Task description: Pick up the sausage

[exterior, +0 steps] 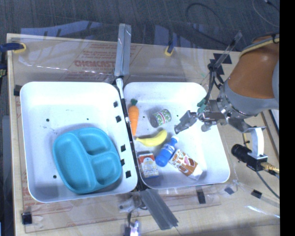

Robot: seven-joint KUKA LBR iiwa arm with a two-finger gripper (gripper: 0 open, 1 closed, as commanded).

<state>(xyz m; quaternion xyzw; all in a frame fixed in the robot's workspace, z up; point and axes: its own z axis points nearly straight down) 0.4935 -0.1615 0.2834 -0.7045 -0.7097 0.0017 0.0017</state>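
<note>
A brown and white wrapped piece (185,164), the likeliest sausage, lies near the front right corner of the right bin (214,146). It touches a blue bottle (165,152) on its left. My gripper (195,124) hangs over the right bin's middle right part, up and right of that piece and apart from it. Its two fingers stand open with nothing between them.
In the right bin also lie an orange carrot (133,118) by the left wall, a small green-labelled can (161,117), a yellow banana (152,138) and a small red carton (148,165). The left bin (39,107) holds a blue divided tray (87,159).
</note>
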